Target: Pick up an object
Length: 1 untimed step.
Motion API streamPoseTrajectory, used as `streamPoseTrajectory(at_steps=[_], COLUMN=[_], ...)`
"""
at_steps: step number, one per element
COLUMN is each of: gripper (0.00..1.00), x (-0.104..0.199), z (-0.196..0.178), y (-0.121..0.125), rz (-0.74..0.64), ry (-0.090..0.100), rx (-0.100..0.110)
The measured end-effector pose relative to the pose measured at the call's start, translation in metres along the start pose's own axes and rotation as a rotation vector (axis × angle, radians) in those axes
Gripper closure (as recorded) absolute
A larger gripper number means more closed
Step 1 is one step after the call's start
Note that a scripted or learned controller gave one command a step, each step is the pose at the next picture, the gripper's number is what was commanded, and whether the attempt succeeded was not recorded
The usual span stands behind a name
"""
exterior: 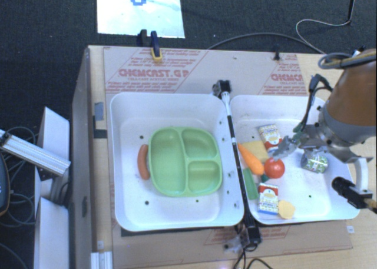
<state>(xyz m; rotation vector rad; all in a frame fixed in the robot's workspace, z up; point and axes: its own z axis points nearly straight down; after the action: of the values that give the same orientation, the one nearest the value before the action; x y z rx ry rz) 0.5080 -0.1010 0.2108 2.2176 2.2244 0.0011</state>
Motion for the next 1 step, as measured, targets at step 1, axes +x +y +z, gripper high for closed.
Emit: streamPoseTrajectory(at_steps=[1], gripper=[0.00], x=[-0.0058], z=[0.1150], y=[0.0733], rz=[-0.001], ry=[-0.002], rx=[-0.009])
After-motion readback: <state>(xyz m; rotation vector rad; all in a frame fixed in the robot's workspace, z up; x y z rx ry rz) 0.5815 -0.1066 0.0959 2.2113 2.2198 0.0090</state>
